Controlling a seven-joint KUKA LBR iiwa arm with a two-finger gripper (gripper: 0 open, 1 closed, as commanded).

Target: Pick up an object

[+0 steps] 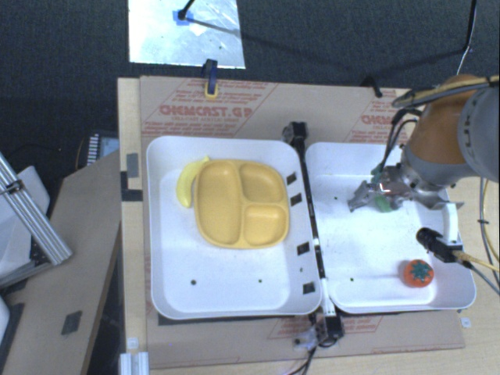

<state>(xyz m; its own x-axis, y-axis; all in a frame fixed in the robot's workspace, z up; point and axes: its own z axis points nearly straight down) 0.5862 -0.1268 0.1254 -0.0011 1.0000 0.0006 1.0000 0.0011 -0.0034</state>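
The fingers (380, 197) reach low into the right bin (344, 287), over a small green thing (383, 204); whether they grip it, I cannot tell. An orange ball (418, 273) lies near the bin's front corner.

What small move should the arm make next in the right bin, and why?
Probably a short, slow lift. The gripper sits low in the right bin, right at a small green object, though whether it grips that is unclear. Lifting would show it. The orange ball lies apart, near the front corner.
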